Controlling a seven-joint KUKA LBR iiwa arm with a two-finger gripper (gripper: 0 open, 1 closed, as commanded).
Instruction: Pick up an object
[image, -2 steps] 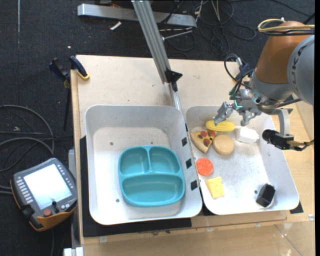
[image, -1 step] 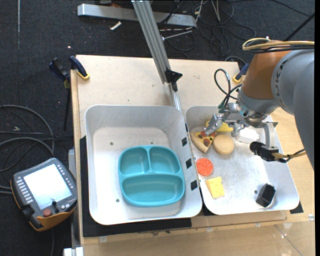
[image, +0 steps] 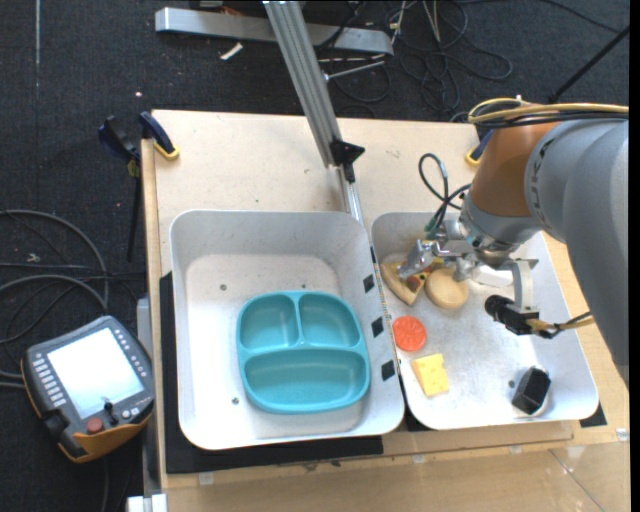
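Dark carpet strewn with cables is seen around a pale wooden bench (image: 250, 150), on which two shallow white bins are set side by side. A teal divided plate (image: 300, 350) is held in the left bin (image: 200, 250). Several small objects are scattered in the right bin (image: 560, 370): a tan potato-shaped piece (image: 447, 292), a brown bread-like piece (image: 402, 286) just beside it, an orange round slice (image: 408, 333), a yellow cheese wedge (image: 431, 375) near the front, and a black object (image: 530, 390) toward the front right corner. The grey arm with its orange band (image: 505, 170) is reached in from the right, and the gripper (image: 432, 262) is lowered over the bread-like and potato-shaped pieces at the back of the right bin. Whether the fingers are apart or together cannot be told, since they are lost among the objects. A handheld control pendant (image: 85, 385) is laid on the floor to the left.
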